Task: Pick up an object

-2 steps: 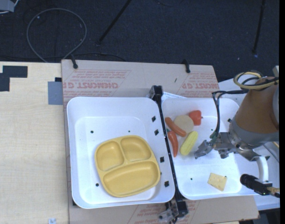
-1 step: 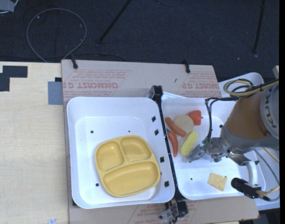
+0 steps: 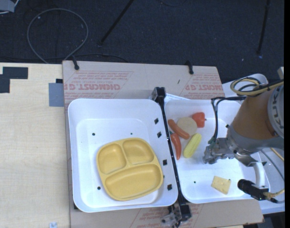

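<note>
Single arm reaching in from the right, orange-banded wrist over the right shallow white bin (image 3: 202,194). End effector (image 3: 210,156) sits low above the bin floor, just right of the yellow plastic corn cob (image 3: 192,145); nothing visible between its tips, and I cannot tell whether it is open or closed (too dark and small at this slant).

Candidate objects, all in the right bin: corn cob, two orange-red toy sausages (image 3: 177,134) near the divider, a pale tan round disc (image 3: 187,124), a small red piece (image 3: 198,118) at the back, and a yellow cheese-like wedge (image 3: 221,185) toward the front, well apart from the rest. Left white bin (image 3: 83,127) holds a yellow three-compartment plastic tray (image 3: 130,168).

Judged step: approach, grasp not yet made. Nearest target is the corn cob. Next move likely calls for shifting left over the cob, aligning across its narrow width, then descending. Risk: nudging the cob against the sausages.
</note>
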Available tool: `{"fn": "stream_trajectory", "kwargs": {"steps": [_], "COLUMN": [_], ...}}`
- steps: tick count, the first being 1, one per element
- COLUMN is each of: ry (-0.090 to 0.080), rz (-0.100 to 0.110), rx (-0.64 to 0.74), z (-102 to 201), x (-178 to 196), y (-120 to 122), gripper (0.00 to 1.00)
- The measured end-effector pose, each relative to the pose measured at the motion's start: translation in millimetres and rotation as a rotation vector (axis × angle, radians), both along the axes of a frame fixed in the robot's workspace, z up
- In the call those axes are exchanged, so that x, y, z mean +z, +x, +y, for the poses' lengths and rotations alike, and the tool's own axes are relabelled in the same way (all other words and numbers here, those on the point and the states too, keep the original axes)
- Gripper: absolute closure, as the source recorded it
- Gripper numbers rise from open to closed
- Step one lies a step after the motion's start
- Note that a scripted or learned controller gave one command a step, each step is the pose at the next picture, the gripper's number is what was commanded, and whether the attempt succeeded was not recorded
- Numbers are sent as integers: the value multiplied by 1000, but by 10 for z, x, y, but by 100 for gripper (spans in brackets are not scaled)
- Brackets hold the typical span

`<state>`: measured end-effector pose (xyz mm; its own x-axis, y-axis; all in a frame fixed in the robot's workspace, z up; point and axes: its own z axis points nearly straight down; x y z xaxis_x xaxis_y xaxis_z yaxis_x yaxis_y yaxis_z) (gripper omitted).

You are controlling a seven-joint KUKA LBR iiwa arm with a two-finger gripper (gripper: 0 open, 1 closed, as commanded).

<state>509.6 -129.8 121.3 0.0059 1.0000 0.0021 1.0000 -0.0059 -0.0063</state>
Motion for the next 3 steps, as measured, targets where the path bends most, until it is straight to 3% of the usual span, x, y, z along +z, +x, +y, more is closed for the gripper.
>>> {"fn": "stream_trajectory", "kwargs": {"steps": [2, 3], "ry": [-2, 0], "rz": [-8, -5], "rx": [7, 11], "z": [0, 519], "x": [892, 1022], "y": [-67, 60], "gripper": [100, 100]}}
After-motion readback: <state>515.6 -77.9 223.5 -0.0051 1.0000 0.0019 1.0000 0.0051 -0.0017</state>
